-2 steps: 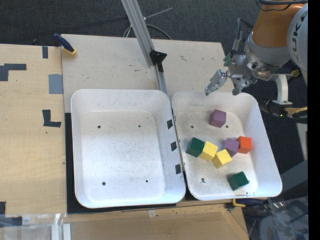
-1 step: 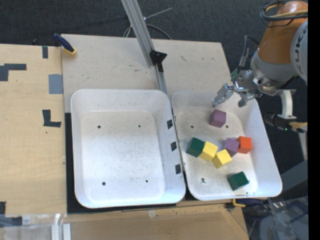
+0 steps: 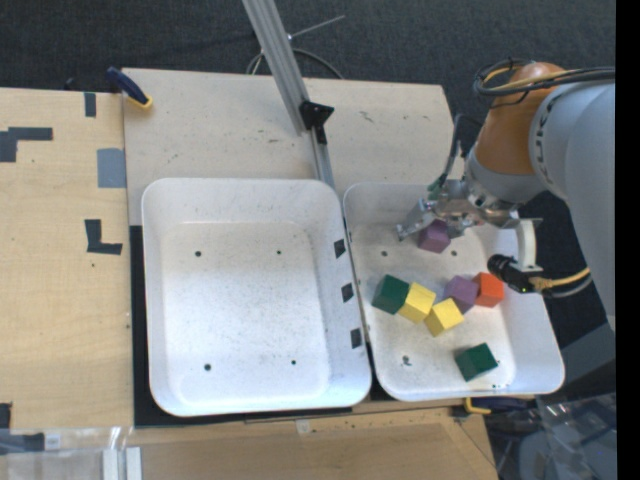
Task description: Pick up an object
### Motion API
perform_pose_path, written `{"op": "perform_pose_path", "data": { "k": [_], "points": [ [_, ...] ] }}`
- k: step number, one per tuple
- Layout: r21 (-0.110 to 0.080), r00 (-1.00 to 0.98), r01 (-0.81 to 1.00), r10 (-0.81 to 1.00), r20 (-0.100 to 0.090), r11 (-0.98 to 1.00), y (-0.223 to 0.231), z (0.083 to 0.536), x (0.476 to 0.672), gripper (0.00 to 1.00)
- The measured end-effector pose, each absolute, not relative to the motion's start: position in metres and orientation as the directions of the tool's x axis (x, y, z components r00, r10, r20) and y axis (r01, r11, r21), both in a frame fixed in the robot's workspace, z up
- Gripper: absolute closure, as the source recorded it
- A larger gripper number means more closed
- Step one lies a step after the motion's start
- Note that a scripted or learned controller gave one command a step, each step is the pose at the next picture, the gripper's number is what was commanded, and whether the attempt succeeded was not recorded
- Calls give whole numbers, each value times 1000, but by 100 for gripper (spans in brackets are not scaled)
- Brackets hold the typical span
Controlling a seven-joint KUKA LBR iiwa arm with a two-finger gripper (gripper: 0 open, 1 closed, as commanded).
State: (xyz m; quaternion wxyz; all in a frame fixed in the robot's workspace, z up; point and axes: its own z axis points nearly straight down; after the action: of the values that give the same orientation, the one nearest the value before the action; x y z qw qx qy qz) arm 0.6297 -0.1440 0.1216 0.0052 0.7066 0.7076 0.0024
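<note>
Over the right white bin [image 3: 530,368], the tool [image 3: 437,220] pinches a purple cube [image 3: 434,236] between its fingers.

The hand [image 3: 437,220] hides the top of a purple block [image 3: 434,237]; the arm [image 3: 560,138] runs off the right edge.

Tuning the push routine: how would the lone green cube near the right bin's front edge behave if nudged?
The green cube looks rigid and flat-faced, so it would probably slide, not roll. It seems small, likely light. Standing apart from the other blocks, it should move alone.
</note>
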Motion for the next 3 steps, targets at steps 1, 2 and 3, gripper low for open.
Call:
{"op": "perform_pose_path", "data": {
  "k": [1,2,3],
  "points": [
    [11,-3,1000,1000,-4,3,-143,130,630,100],
    [10,-3,1000,1000,-4,3,-143,129,630,0],
    [9,-4,1000,1000,-3,4,-143,139,630,100]
  ]
}}
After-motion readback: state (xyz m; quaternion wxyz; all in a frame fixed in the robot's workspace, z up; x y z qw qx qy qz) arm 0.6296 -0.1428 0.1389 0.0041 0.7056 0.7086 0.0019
